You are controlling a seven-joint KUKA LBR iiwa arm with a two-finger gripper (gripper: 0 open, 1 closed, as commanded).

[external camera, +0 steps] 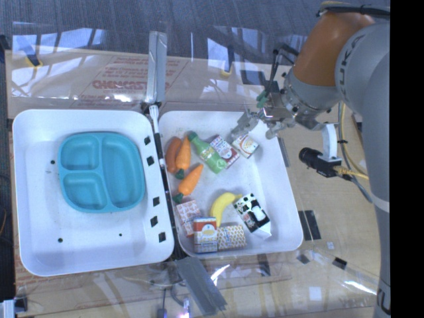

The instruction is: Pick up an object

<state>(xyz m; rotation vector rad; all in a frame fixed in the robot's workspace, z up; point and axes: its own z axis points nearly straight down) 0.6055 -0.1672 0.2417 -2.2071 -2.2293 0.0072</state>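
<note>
The right bin (286,197) holds several toy groceries. Two carrots (175,155) and a third carrot (191,178) lie at its left, beside a green bottle (206,154). A small pink-and-white carton (224,150) and a small white box (245,145) sit near the bin's far right. A banana (223,205) and a black-and-white milk carton (252,214) lie toward the front. My gripper (242,127) hangs over the bin's far right corner, just above the small white box, with nothing seen held.
Small snack boxes (218,236) line the right bin's front edge, with another box (187,213) behind them. The left bin (33,230) holds a blue divided plate (101,171). A metal bar (156,68) stands behind the divider between the bins.
</note>
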